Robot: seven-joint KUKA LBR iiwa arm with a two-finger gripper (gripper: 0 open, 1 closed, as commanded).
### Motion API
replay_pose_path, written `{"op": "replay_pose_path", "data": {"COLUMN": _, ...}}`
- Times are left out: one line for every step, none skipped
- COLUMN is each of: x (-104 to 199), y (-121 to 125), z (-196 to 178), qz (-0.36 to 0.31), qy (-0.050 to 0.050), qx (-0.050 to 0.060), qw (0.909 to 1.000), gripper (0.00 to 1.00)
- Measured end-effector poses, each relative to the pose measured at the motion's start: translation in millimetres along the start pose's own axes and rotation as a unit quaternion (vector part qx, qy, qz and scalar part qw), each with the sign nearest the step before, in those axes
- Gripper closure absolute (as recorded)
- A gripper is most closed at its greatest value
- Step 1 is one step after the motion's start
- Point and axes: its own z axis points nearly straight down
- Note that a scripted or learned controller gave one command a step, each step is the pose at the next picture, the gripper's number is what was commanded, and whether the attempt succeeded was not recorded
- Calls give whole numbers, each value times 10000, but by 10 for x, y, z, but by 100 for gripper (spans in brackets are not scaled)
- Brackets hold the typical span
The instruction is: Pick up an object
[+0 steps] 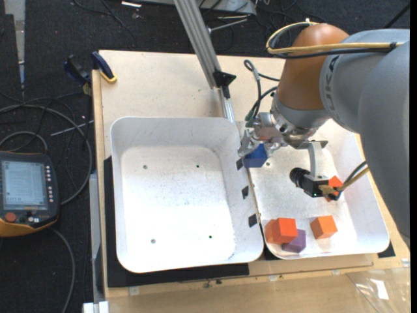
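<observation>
You see the arm (339, 77) hiding much of the right bin (365, 240); fingers (255, 150) pinch a blue block (256, 156) above its left edge. Pale worktop (163, 83), cables on dark floor (39, 57).

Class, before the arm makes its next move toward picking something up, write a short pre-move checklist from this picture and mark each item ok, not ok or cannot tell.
1. Blue block between the fingers of the gripper: cannot tell; it sits right at the tip, but the grip itself is hidden.
2. Other blocks left to pick: ok; two orange blocks and a purple block lie near the front of the right bin.
3. Those three blocks apart from the arm: ok.
4. Purple block free to lift: not ok; it touches the larger orange block.
5. Left bin open for a drop: ok.
</observation>
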Motion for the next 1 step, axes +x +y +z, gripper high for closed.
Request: {"op": "replay_pose_path", "data": {"x": 550, "y": 39, "z": -832, "qz": 14, "qy": -3, "qx": 0, "qw": 10000, "gripper": 100}}
